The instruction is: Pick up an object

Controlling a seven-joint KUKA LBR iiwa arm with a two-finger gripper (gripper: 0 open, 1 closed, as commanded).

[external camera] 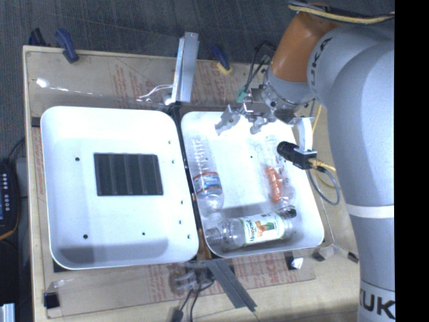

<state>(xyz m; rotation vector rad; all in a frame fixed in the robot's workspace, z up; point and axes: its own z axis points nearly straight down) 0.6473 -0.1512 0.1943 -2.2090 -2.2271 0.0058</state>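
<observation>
The right bin (pixel 238 173) holds three clear plastic bottles. One with a blue label (pixel 204 178) lies along the bin's left wall. Another with a green and orange label (pixel 253 230) lies across the near end. A third with orange contents (pixel 275 180) lies by the right wall. My gripper (pixel 240 122) hangs over the far end of this bin, above and beyond the bottles. It is open, its two fingers spread, and nothing is between them.
The left bin (pixel 60 180) has a dark ribbed rectangle (pixel 128 174) on its floor. A metal upright (pixel 184 69) stands at the far end of the divide between the bins. Blue clamps (pixel 67 44) sit along the bench's far edge. Cables (pixel 325 176) trail by the right bin.
</observation>
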